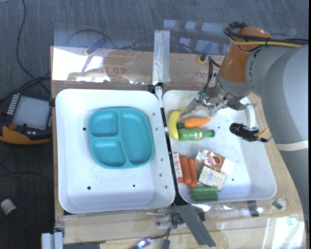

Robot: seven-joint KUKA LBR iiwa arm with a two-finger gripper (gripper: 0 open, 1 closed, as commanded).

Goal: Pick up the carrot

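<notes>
1. Camera view: gripper (196, 108) sits low over the right bin (259, 170), near its back-left corner, arm coming in from the right.
2. Fingers (189, 109) look spread apart w/ nothing between them; tips just above the carrot (196, 122), contact can't be told.
3. Carrot lies flat in the right bin's back-left part, between banana (173, 124) and bin centre, just behind the green bottle (196, 134).
4. Left bin (72, 154) carries a teal divided plate (120, 137) at its centre.
5. Right bin's front-left corner: sausages (186, 170), two small cartons (212, 167), green veg (204, 193).
</notes>
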